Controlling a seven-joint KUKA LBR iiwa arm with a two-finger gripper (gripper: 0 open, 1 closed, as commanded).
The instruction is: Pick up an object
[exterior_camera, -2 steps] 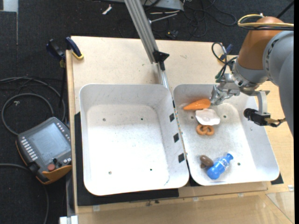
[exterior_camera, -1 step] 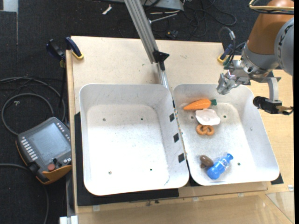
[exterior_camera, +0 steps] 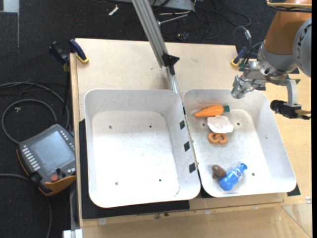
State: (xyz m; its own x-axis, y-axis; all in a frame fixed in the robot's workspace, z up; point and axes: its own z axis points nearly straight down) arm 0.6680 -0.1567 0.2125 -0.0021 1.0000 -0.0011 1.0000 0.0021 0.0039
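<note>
One carrot (exterior_camera: 209, 111) in right bin (exterior_camera: 277, 148), just below-left of tool (exterior_camera: 238, 90).

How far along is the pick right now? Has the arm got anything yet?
Nothing looks done yet: the carrot, white piece, pretzel, brown lump and blue bottle all lie in the right bin. In hand: the gripper sits over that bin's far edge, apart from every item, nothing visibly between its fingers. Left: descend onto one item, grasp it and lift it.
</note>
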